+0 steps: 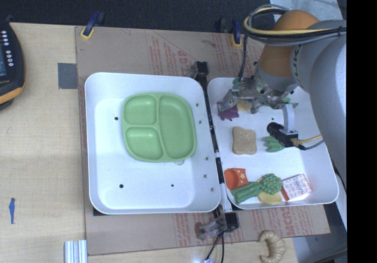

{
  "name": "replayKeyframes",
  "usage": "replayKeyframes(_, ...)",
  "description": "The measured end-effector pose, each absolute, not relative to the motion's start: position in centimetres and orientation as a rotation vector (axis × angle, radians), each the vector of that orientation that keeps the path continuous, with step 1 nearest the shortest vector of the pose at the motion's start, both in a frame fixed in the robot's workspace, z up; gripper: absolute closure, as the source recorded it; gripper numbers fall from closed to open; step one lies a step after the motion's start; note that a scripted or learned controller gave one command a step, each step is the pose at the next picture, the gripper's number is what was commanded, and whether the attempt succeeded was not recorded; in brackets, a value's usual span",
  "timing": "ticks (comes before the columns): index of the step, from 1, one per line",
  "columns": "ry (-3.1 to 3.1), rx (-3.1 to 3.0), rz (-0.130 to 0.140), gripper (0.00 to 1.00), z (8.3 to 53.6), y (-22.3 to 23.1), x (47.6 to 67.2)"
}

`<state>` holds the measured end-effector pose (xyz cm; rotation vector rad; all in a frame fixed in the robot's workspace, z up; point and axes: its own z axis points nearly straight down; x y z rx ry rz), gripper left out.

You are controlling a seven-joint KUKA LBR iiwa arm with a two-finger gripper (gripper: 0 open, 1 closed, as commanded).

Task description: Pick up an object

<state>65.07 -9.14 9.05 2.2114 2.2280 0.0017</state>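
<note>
Arm [321,79] over right bin [315,200], far end. Green divided plate [159,126] in left bin [100,138]. Hand [238,103] low beside purple object [228,112]; grip state unreadable. Bread slice [244,140] mid-bin.

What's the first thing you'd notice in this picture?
Probably the big green divided plate, sitting in the middle of the left white bin. Next comes the robot arm's orange band at upper right, above the right bin, where toy food lies: a slice of bread and broccoli.
</note>
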Motion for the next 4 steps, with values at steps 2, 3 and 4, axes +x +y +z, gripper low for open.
replayKeyframes(2,2.23,2.217,-0.006,0.0,10.2,-9.3,64.8)
replayKeyframes(3,2.231,2.215,-0.006,1.0,11.3,-9.4,64.8)
replayKeyframes(4,2.231,2.215,-0.007,0.0,11.3,-9.4,64.8)
